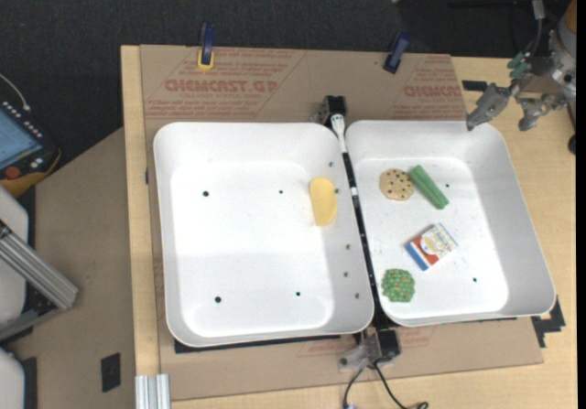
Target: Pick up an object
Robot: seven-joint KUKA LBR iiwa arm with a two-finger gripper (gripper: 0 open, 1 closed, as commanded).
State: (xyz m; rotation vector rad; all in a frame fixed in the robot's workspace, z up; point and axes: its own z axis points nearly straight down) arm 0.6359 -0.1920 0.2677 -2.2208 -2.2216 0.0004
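In the right bin (pixel 513 215) lie a round speckled cookie (pixel 396 184), a green stick (pixel 428 187), a small red, white and blue box (pixel 431 247) and a knobbly green ball (pixel 398 285). A yellow oblong piece (pixel 322 201) rests at the right side of the left bin (pixel 183 242). My gripper (pixel 503 120) hangs at the upper right, above the far right corner of the right bin. Its fingers are spread open with nothing between them, and it is well away from every object.
The two bins sit side by side on a cardboard sheet (pixel 275 78) held by two blue clamps (pixel 207 43) at the far edge. A black divider strip (pixel 352 206) runs between the bins. A bench edge and metal rail (pixel 37 270) lie at the left.
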